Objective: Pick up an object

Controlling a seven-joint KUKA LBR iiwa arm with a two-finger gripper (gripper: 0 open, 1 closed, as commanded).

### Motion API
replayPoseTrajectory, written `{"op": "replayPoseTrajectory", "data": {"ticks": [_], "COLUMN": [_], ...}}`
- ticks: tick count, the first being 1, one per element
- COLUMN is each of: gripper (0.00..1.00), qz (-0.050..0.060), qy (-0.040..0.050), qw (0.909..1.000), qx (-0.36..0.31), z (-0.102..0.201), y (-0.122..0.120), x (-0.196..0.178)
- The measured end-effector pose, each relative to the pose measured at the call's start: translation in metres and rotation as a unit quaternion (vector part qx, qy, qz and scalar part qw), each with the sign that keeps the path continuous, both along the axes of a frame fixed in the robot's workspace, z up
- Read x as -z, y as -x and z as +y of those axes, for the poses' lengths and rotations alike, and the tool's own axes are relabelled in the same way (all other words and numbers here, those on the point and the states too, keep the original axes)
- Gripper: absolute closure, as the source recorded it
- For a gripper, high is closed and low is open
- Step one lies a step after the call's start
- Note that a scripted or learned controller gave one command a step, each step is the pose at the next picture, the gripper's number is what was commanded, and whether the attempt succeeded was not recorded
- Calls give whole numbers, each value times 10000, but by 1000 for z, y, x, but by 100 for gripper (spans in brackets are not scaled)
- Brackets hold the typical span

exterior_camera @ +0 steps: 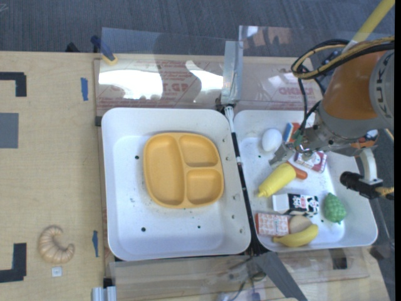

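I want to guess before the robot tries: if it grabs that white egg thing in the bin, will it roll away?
Probably yes. The white egg looks round and smooth, so a nudge would likely send it rolling over the flat floor of the right bin. Its smooth curve may also slip from the gripper. It looks small, so probably light.

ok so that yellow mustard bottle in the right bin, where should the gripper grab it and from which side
Probably across the wide body of the mustard bottle, coming straight down from above. It lies on its side, slanted, nozzle toward the lower left, so the jaws should close across its short width. The carton sits close below, so staying mid-body keeps clearance.
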State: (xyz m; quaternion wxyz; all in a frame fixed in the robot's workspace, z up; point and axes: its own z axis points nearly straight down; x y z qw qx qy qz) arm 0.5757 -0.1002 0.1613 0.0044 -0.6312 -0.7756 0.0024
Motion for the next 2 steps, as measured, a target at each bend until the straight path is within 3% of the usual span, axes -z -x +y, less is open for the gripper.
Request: {"op": "replayPoseTrajectory", "data": {"ticks": [1,2], "gripper": [0,0], "qz": [-118,-58], "qy": [9,24], "qw": [9911,9841], "qx": [1323,1777], "z": [-27,-80], "y": [-49,-20], "x": [68,27]}}
